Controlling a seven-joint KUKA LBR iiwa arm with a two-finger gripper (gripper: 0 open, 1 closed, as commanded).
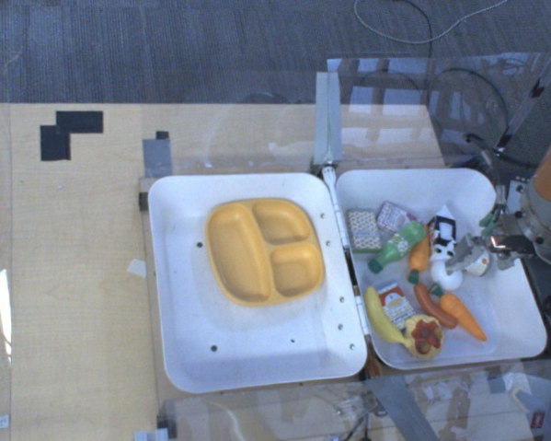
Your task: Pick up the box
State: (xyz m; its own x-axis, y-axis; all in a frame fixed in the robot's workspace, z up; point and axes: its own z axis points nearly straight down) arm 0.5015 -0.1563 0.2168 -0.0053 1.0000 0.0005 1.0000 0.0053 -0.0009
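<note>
A pale wooden table [68, 300] carries two shallow white bins side by side, with black tape patches [68, 132] stuck on its far left part and clear panels catching glare along the edges. Beyond the table lies dark grey-blue carpet [201, 34], and a thin cable [403, 15] loops across it at the top.

The left bin [181, 358] holds a yellow divided plate [263, 250], lying flat near the middle. The right bin [516, 336] is crowded with toy food: a banana [382, 318] along the near left side, a carrot [463, 316] slanting toward the near right, a green bottle [397, 247], and a small checked packet [363, 229] by the left wall.

The box [396, 304] — small, red and white — lies flat in the right bin, between the banana and the carrot, touching the banana's inner curve.

The arm enters from the right, and its gripper [484, 250] sits low over the right side of that bin, beside a white toy piece [447, 272] — well apart from the box. Whether the fingers are spread or clenched cannot be told.
</note>
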